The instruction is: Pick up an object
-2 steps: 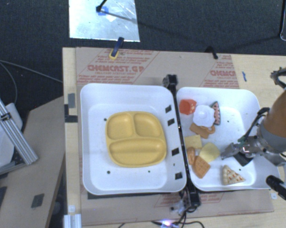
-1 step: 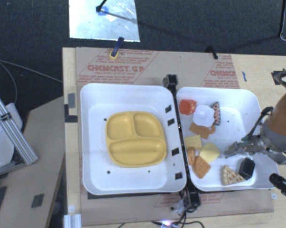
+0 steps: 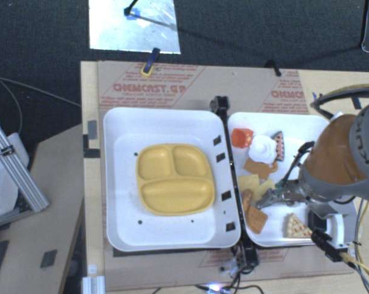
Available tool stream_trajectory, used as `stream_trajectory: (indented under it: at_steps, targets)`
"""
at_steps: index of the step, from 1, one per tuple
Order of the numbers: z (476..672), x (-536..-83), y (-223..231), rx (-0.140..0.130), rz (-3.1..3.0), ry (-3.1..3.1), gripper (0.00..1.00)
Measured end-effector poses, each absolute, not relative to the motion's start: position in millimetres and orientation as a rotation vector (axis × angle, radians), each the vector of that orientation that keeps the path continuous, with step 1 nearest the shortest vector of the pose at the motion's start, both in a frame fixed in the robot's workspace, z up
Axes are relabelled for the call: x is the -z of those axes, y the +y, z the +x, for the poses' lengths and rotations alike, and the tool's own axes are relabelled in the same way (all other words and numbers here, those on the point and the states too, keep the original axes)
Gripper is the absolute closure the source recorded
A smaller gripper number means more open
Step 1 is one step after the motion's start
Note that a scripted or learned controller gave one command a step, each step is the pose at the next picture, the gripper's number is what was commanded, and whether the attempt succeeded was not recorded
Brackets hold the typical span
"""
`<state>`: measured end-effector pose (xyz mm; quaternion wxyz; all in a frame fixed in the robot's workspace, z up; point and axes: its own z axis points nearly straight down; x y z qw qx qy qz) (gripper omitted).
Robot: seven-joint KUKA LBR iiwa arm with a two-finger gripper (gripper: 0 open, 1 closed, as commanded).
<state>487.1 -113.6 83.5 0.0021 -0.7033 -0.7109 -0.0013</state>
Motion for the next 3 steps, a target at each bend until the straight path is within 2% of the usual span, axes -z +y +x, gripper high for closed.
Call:
stream_trajectory:
  at_steps: [1,2,3]
  targets:
    - [498.5,-84,-82,0.003,-2.214,-2.23,0.0]
    - [486.3,-84,-87,0.0,-2.219,-2.222,0.0]
    - [488.0,-95,-87,0.005,-2.219,-2.225,1.0]
